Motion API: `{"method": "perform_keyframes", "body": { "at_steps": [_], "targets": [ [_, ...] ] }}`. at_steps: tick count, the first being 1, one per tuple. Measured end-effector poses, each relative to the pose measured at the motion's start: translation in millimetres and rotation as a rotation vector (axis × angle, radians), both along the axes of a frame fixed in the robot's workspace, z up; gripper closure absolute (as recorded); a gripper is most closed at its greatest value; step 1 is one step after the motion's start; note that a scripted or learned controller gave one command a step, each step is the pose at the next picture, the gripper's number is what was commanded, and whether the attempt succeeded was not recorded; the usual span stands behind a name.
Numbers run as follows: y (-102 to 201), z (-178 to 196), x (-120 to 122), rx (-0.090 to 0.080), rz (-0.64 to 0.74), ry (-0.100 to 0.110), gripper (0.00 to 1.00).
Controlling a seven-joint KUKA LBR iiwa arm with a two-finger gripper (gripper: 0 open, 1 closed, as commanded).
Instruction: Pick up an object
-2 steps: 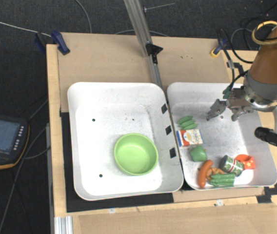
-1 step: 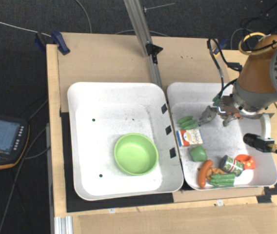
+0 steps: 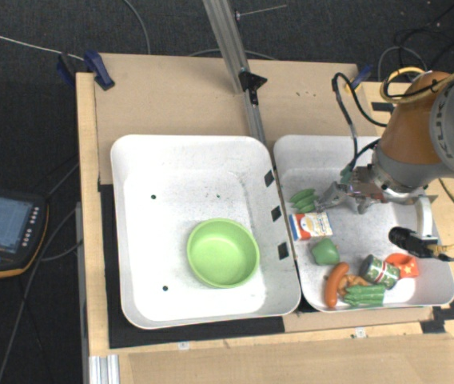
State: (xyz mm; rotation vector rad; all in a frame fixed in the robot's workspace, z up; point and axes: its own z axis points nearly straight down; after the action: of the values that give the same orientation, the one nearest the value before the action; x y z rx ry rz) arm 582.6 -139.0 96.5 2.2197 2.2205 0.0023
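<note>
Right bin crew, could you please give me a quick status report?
Gripper low in right bin, nothing seen held. Green pods just beside it, white carton below. Green bowl alone in left bin.

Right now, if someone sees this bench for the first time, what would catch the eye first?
Probably the light green bowl, alone in the left bin. Next, the colourful heap in the right bin: a can, a sausage and green toy vegetables. The gripper hangs above that bin's middle.
</note>
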Motion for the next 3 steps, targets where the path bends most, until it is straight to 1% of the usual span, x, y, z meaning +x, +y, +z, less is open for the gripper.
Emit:
{"method": "perform_keyframes", "body": {
  "at_steps": [1,2,3],
  "targets": [
    [0,11,0,0.000,0.000,-0.001,1.00],
    [10,59,1,0.000,0.001,-0.002,1.00],
    [16,105,8,0.000,0.001,-0.002,1.00]
  ]
}}
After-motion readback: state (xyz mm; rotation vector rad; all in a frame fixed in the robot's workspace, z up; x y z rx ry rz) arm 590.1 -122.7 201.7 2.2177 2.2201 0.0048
